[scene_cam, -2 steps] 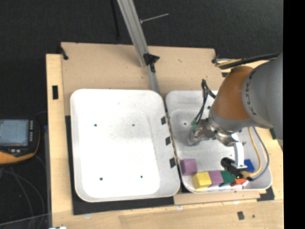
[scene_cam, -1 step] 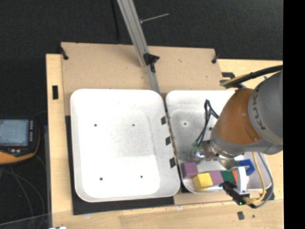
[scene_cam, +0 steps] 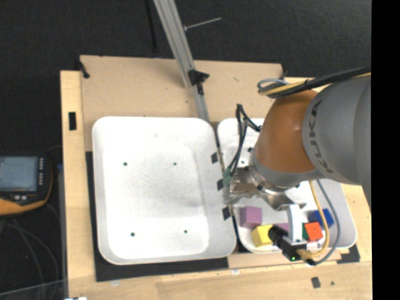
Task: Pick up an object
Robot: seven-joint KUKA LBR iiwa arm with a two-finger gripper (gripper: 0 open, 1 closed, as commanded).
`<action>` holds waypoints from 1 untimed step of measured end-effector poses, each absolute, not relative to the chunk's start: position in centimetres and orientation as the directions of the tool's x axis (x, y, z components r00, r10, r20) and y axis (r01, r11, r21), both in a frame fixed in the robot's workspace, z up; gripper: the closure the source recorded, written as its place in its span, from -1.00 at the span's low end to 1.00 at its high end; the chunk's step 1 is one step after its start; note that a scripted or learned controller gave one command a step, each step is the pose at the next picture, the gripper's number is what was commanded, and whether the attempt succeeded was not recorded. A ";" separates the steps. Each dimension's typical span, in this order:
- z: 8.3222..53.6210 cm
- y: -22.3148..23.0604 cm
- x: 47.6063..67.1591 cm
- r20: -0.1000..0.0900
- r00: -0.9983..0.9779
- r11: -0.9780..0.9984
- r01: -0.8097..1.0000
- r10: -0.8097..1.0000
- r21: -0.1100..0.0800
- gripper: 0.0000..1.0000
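hovering over right bin [scene_cam: 347, 212], gripper [scene_cam: 239, 191] state unclear; purple block [scene_cam: 251, 215] just below, yellow block [scene_cam: 263, 235] nearby.

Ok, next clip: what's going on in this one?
A KUKA arm reaches in from the right and hangs low over the right bin, its wrist covering most of it. Small things lie at the near end: a purple block, a yellow block, an orange piece and a blue one. Nothing looks lifted yet. The left bin sits beside it.
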State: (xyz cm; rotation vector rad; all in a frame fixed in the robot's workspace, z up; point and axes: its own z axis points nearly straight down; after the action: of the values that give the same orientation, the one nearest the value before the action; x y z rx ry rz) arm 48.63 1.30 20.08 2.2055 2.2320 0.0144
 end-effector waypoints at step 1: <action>31.0 -3.2 53.4 -0.002 -0.003 0.003 1.000 1.000 0.012 1.00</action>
State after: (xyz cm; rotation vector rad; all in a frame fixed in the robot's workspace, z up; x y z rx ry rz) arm 53.42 -3.18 31.01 2.2109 2.2180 0.0102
